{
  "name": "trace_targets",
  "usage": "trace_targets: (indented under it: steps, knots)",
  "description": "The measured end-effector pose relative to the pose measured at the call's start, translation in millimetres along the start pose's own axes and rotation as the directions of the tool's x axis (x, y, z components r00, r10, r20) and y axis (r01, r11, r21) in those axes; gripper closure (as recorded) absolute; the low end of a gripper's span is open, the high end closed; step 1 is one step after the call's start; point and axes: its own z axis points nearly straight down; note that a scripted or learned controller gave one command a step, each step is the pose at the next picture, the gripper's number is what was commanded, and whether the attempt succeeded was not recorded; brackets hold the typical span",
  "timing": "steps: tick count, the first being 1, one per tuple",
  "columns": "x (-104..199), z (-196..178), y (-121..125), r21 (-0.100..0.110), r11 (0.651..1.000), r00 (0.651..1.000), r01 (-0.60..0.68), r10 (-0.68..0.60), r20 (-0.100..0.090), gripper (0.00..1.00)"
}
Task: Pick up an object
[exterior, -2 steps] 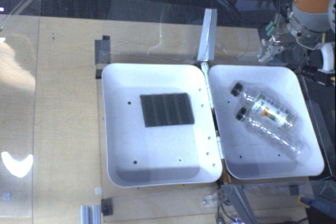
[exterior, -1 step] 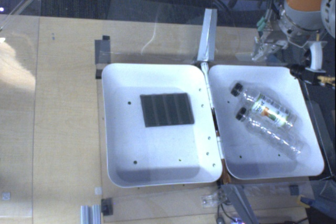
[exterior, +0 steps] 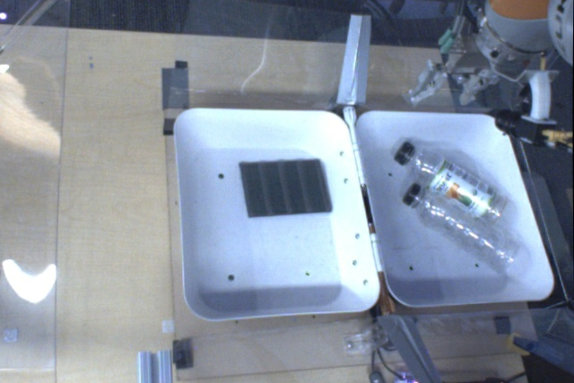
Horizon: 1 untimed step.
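Two clear plastic bottles are seen lying side by side in the right bin, long axes running diagonally, black caps pointed up-left. The gripper is positioned above the bin's far edge, nothing visibly held; whether it is open cannot be told.

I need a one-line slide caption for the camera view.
Two clear plastic bottles lie in right white bin; gripper hovers behind.

We see two white bins side by side on our bench, the left bin holding a dark ribbed pad, the right bin holding two clear plastic bottles lying touching, black caps up-left, our gripper above the right bin's far edge.
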Motion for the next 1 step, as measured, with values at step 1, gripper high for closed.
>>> trace_targets:
  steps: [1]
  knots:
    - [-2.3,113.0,-58.4,0.002,0.999,0.999,-0.049,0.049,-0.001,0.00]
